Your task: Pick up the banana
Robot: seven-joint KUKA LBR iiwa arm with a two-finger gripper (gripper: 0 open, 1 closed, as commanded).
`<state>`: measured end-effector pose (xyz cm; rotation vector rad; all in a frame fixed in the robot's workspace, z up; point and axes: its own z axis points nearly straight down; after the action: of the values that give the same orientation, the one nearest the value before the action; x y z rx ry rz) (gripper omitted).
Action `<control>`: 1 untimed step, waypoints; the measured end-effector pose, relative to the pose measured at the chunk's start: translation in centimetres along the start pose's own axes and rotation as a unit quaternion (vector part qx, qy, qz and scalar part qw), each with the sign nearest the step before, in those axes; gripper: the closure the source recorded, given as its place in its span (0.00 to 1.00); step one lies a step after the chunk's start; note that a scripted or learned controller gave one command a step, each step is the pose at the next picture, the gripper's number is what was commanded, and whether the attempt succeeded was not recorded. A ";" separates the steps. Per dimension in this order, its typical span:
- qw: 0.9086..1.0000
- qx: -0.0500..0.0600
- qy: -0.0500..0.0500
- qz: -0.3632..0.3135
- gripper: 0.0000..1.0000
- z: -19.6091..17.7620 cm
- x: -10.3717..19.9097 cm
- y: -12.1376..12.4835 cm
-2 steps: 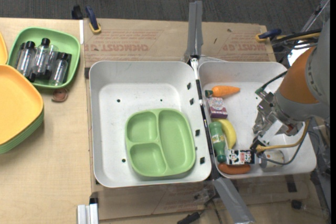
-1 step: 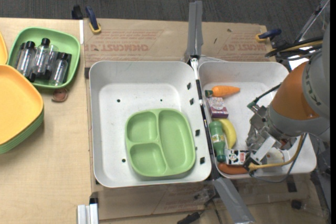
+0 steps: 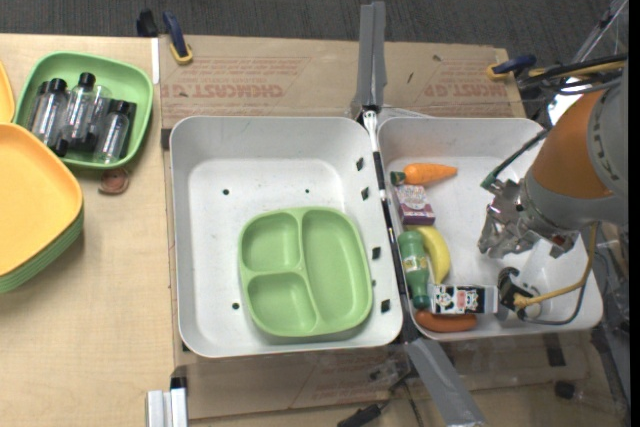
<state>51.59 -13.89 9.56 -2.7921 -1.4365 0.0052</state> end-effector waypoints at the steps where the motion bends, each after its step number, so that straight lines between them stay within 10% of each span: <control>1: 0.996 0.001 0.000 -0.085 1.00 0.4 1.0 -5.6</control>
<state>47.61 -9.78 9.22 -2.6579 -1.6689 0.0050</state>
